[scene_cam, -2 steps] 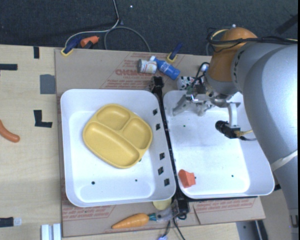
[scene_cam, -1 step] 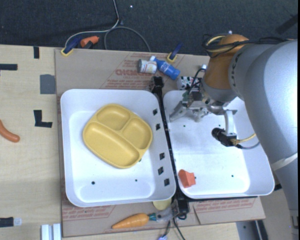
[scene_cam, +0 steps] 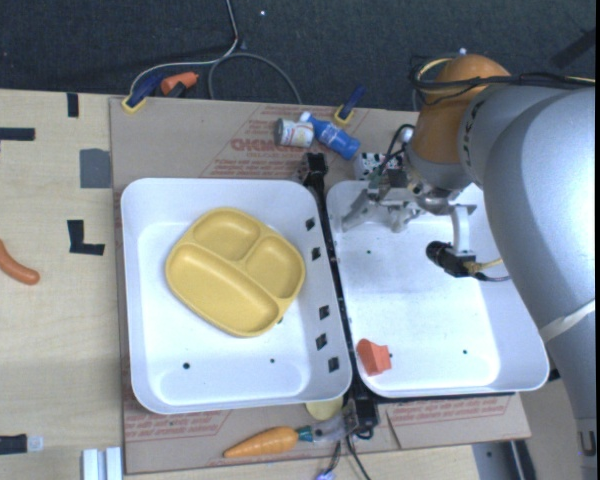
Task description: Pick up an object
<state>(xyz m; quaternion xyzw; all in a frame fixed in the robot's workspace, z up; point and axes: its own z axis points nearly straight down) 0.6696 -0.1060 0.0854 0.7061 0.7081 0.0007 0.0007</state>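
We had our gripper [scene_cam: 385,206] low in the right bin's [scene_cam: 430,298] far corner, its fingers' state unreadable, nothing visibly lifted, the orange block [scene_cam: 373,357] untouched.

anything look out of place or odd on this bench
Yes. Several items lie outside the bins: a toy sausage on the wood far left, a carrot on the cardboard below the left bin, and a blue-and-white bottle on its side above. The yellow divided plate sits askew.
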